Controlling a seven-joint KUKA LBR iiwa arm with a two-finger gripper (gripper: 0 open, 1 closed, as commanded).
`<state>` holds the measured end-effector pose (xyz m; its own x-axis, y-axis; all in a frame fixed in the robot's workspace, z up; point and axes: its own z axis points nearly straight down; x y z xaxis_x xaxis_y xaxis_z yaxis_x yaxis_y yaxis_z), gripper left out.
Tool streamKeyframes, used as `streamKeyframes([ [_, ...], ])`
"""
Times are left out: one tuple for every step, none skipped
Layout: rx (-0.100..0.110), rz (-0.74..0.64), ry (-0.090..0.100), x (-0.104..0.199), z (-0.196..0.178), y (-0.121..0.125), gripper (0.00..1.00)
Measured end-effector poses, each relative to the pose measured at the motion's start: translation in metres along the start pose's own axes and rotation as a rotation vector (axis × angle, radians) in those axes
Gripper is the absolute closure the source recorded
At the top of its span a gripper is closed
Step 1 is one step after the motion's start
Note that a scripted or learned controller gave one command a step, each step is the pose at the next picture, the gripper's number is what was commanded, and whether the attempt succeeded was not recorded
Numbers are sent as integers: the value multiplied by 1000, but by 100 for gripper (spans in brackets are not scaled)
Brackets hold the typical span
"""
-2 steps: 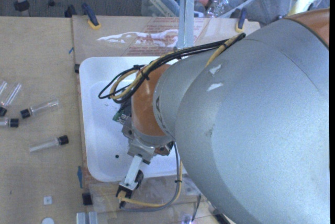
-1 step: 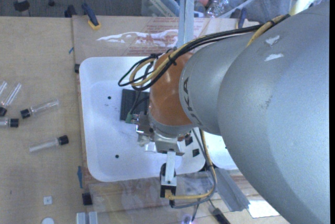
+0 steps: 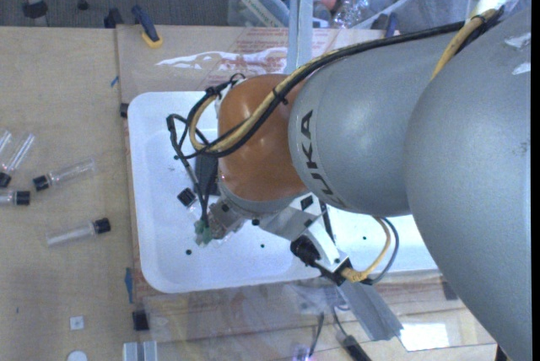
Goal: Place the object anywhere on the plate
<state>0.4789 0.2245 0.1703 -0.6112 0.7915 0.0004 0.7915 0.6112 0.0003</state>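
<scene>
While my grey arm with its orange band (image 3: 253, 144) hangs low over the shallow white bin (image 3: 156, 182).
Whether my fingers (image 3: 205, 231) are spread or pressed together, I cannot tell.

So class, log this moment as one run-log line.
arm: over left bin | gripper: low near bin floor | grasp: cannot tell | plate: unseen
</scene>
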Motion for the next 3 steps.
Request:
streamKeyframes([
  [0, -156, 0, -5, -84, -4, 100],
  [6, 341, 1, -9, -55, -7, 100],
  [-2, -150, -2, -43, -207, 13, 100],
])
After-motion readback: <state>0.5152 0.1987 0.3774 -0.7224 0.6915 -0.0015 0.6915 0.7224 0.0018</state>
